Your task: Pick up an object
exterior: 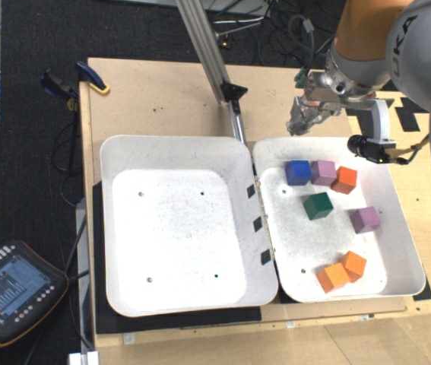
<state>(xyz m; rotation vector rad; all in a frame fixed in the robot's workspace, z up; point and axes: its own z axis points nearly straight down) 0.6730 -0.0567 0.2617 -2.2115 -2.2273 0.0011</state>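
The right bin (397, 226) holds several cubes. A blue cube (298, 172), a pink-purple cube (323, 172) and an orange cube (344, 179) lie in a row near its far edge. Below them sits a green cube (318, 205), with a purple cube (366, 219) to its right. Two orange cubes (343, 271) rest together near the front edge. My gripper (300, 125) hangs above the bin's far rim, up and slightly left of the blue cube, apart from every cube. Nothing shows between its tips.
The left bin (116, 204) lies beside the right one. A slanted metal pole (207, 44) ends at a clamp by the bins' far junction. A blue-handled clamp (86, 78) sits at the bench's far left corner, a teach pendant (10, 291) at the lower left.
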